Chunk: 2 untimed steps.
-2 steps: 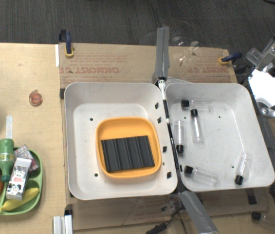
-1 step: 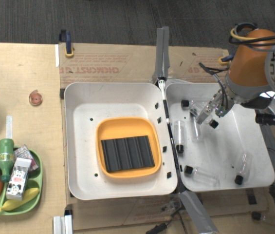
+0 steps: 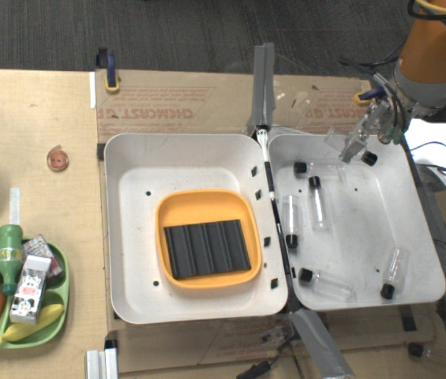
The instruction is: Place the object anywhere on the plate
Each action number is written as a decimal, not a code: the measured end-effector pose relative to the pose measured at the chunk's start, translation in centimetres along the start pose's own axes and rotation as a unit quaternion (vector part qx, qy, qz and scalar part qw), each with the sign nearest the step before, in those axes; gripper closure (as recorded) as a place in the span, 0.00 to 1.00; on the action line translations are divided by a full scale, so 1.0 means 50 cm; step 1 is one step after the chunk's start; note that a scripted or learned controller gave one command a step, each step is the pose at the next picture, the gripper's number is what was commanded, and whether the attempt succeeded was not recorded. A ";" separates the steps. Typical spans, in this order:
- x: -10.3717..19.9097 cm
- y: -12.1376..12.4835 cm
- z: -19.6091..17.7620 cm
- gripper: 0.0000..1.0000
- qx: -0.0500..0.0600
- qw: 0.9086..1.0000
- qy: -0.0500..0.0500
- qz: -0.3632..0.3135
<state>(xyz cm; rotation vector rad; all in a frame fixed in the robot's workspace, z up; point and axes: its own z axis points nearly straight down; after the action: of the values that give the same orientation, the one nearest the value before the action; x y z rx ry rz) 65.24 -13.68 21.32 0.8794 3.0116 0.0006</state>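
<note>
Clear plastic vials (image 3: 317,204) with black caps lie scattered; the pincer's (image 3: 354,147) gap I cannot tell.

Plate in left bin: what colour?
Orange plate with a dark ridged insert, seen in the camera view.

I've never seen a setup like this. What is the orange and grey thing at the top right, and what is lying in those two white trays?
That is a robot arm, seen by one camera looking down at a slant. Its claw hangs over the right white bin, where several clear tubes with black caps lie scattered. The left bin holds an orange plate with a dark ribbed block on it. I see nothing held in the claw. Toy food sits on a green tray at the left.
</note>
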 end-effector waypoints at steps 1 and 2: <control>-0.052 -0.093 -0.118 1.00 0.000 0.988 -0.001 -0.158; -0.094 -0.142 -0.159 1.00 -0.001 0.971 -0.001 -0.240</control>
<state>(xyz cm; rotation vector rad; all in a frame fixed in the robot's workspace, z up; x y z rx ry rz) 65.36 -22.21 29.29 0.1295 3.1319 -0.0002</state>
